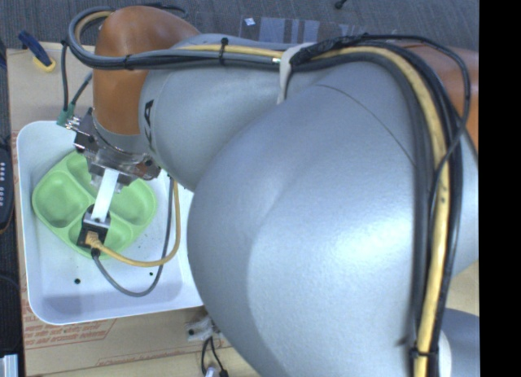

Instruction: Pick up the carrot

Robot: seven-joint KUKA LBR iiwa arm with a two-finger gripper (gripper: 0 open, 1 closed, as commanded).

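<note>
Fingers hidden beneath my wrist (pixel 120 149): open or closed, I cannot tell.
Glossy green lobed plastic tray (pixel 55 200) below, in white bin (pixel 49 302).

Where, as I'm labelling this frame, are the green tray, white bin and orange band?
green tray (pixel 57 198): camera view, its left compartment.
white bin (pixel 77 302): camera view, bare floor near front.
orange band (pixel 134 41): camera view, its upper curve.

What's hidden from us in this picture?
Camera view:
1. The second bin: covered by the grey arm.
2. The carrot's place: cannot tell; the arm blocks much of the scene.
3. Green tray in the white bin: partly under the wrist.
</note>
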